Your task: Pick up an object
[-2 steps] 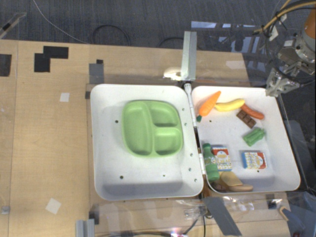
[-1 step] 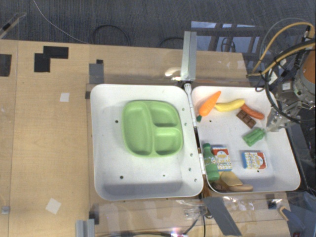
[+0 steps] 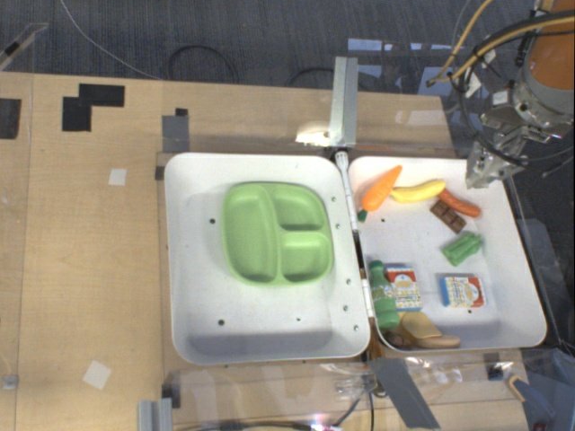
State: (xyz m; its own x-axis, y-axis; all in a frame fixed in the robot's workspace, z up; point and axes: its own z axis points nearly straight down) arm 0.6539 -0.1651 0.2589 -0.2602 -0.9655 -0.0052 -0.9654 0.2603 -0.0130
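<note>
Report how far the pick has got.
Done: nothing looks picked yet. The carrot, banana, brown bar, green block and small cartons all lie in the right bin, and the green tray sits in the left bin. In hand: the claw hangs over the right bin's far right corner, with nothing seen in it. Left: descend, grasp an object and lift it.

Robotics lab cell: plywood bench (image 3: 81, 241) with black marker patches upper left, two white bins (image 3: 189, 330) at centre, metal bracket post (image 3: 344, 97) behind them, yellow and black cables (image 3: 490, 25) upper right, grey carpet floor (image 3: 225, 16) along the top.
</note>
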